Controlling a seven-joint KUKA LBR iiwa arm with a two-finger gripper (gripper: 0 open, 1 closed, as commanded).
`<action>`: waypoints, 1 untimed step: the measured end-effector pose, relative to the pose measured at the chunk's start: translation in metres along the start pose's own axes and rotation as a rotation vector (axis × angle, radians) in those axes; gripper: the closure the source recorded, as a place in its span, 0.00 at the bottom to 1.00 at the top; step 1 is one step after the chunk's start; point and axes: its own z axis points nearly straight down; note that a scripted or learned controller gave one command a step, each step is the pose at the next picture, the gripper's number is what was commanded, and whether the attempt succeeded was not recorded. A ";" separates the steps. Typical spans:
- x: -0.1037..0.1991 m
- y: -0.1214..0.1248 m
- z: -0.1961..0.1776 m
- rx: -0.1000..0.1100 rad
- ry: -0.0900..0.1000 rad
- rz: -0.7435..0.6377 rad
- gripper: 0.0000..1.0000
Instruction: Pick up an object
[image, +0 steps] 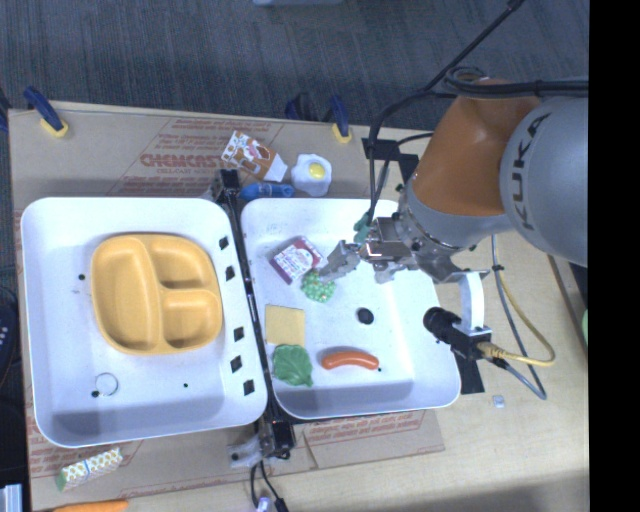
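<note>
The right bin (430, 385) holds several small items: a maroon packet (295, 260), a green bunch of grapes (318, 290), a yellow cheese square (285, 324), a green leafy piece (293, 364) and an orange-red sausage (349, 359). A small dark round thing (365, 317) lies near the bin's middle. My gripper (343, 260) hangs low over the bin's upper middle, just right of the maroon packet and just above the grapes. I see nothing lifted in it.
The left bin (50, 400) holds a yellow divided plate (158, 292) and a small clear ring (105, 383). Behind the bins on the cardboard lie a small carton (243, 152), a blue item (266, 190) and a white-and-yellow egg toy (313, 172).
</note>
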 end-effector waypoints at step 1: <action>-0.004 0.052 0.163 -0.006 0.000 0.065 0.00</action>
